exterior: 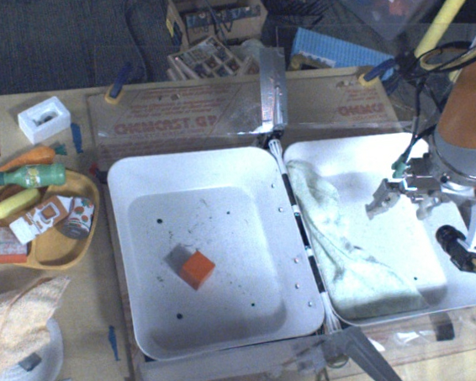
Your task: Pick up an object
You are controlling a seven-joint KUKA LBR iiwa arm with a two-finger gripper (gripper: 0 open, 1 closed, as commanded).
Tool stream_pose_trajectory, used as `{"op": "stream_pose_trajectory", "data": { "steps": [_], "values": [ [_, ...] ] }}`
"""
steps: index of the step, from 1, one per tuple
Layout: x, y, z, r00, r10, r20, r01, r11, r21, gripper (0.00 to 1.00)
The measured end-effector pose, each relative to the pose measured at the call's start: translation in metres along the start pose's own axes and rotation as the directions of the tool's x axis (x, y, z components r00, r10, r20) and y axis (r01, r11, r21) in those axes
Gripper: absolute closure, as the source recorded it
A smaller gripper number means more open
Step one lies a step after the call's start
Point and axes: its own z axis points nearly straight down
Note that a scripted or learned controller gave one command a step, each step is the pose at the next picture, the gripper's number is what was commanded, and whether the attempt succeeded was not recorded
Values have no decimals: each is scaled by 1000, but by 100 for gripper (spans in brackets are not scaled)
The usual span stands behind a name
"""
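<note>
Two shallow white bins are seen side by side on the surface (108, 326). In the left bin (136, 188) an orange block (199, 269) lies on the floor a little below and left of the middle, one corner turned toward the bottom of the view, with a small dark shadow just beside it at its upper left; it is touched by nothing. A few dark specks are scattered over the same floor. In the right bin (451, 290) a pale, crumpled cloth (331, 235) is spread along the left wall and trails toward the lower middle. The arm (469, 131), grey with its orange band, is seen over the right edge of the right bin, and the hand (383, 202) is held above the upper middle of that bin, pointing left, well apart from the orange block and just to the right of the cloth. Whether the hand is parted or closed cannot be told, and nothing is seen held in it. Left of the bins a yellow bowl (55, 257) is filled with toy food and small packets, a small white box (44, 119) stands above it, and a tan cloth (20, 331) lies at the lower left.
</note>
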Motion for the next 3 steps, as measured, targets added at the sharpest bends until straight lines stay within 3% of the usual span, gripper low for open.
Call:
{"op": "stream_pose_trajectory", "data": {
  "steps": [1, 2, 3],
  "values": [
    [-36, 88, 14, 984, 175, 1, -175, 984, -1, 0],
    [-66, 61, -8, 959, 285, 0, -285, 959, 3, 0],
    [-90, -11, -23, 891, 454, 0, -454, 891, 5, 0]
  ]
}}
